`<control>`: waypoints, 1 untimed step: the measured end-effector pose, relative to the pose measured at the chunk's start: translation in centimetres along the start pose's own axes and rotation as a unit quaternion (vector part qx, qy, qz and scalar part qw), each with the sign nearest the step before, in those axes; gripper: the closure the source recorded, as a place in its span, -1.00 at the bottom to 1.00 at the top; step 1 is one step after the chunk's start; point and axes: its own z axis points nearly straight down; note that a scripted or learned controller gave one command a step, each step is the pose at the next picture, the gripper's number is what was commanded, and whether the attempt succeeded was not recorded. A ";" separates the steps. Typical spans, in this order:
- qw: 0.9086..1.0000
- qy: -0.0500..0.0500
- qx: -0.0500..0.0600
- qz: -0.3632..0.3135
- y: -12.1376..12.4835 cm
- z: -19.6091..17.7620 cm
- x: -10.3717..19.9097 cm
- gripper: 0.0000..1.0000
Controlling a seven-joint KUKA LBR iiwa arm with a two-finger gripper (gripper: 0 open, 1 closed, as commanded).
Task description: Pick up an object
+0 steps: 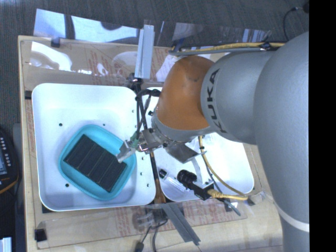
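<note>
Closest to the lens, at the right of the frame, the grey KUKA arm (252, 98) looms over the bench, its orange band (181, 96) sitting just above the wrist at centre frame. Follow it down and left and you find the gripper (127, 150) low over the left bin (79, 104), its tip at the right-hand rim of a blue tray (105, 135). It seems to be touching that rim. Whether the gripper is spread or pressed together you cannot tell from this slant, so do not count anything as held. The tray is the likeliest target. It lies flat in the lower middle of the left bin, turned at an angle, with a dark ribbed panel (94, 161) filling its floor. To the right of centre, the right bin (231, 167) shows a strip of white floor beneath the arm. By the look of it, you are at the approach-and-grasp step, and no lift is under way. The next move calls for a firm pinch on the tray's thin raised edge, then a straight rise. Watch for the rim slipping free or the tray tipping as it hangs from one side. Beyond the bins, along the top of the frame, clear panels (94, 28) stand at the back of the bench (105, 219).
</note>
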 end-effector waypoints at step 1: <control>1.000 0.000 -0.001 -0.013 -3.6 0.3 -9.1 -1.00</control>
